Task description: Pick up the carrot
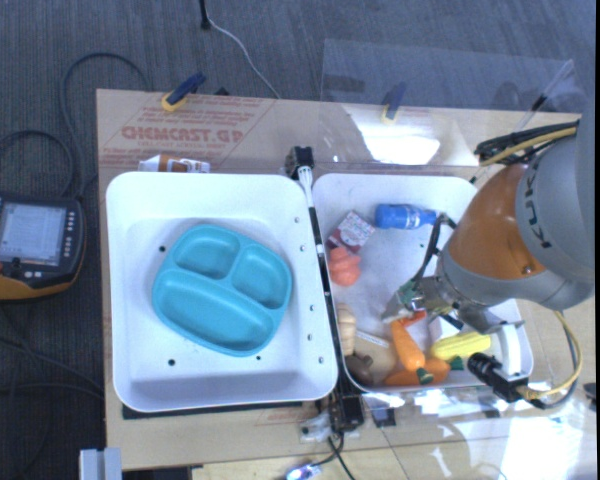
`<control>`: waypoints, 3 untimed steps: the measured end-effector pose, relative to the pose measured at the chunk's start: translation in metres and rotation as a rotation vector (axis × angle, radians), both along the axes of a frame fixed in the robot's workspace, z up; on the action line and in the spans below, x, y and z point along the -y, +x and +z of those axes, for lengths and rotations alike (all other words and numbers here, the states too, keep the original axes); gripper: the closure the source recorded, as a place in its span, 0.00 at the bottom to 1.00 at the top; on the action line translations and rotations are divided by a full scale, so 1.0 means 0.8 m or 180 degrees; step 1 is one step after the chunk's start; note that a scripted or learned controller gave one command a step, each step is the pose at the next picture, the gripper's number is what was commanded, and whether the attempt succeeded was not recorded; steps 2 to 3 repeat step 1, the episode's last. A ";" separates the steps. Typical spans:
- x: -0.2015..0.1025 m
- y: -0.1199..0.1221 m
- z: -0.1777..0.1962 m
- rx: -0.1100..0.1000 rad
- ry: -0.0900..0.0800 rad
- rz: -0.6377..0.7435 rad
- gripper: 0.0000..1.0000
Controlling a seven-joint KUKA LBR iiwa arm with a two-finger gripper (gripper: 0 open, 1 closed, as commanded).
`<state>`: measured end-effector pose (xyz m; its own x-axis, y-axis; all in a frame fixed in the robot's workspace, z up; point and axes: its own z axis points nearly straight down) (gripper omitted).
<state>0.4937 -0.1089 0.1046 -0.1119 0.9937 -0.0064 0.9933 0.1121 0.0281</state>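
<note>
- The arm (565,208) is a bulky rounded grey shell with dark lettering on its side.
- A broad glossy orange band (492,230) wraps it above the wrist.
- Black and yellow cables (525,140) run along its top.

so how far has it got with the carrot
Done: the arm has reached into the right bin, and its gripper sits low, just above the carrot. In hand: nothing visibly; the carrot lies on the bin floor beside a yellow toy. Left: the grasp and the lift. The blue tray sits in the left bin.
</note>
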 end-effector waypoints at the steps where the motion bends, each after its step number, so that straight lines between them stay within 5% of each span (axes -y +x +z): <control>1: -0.079 0.008 0.100 -0.0088 0.0016 -0.0597 1.00; 3: -0.079 0.008 0.100 -0.0088 0.0016 -0.0597 1.00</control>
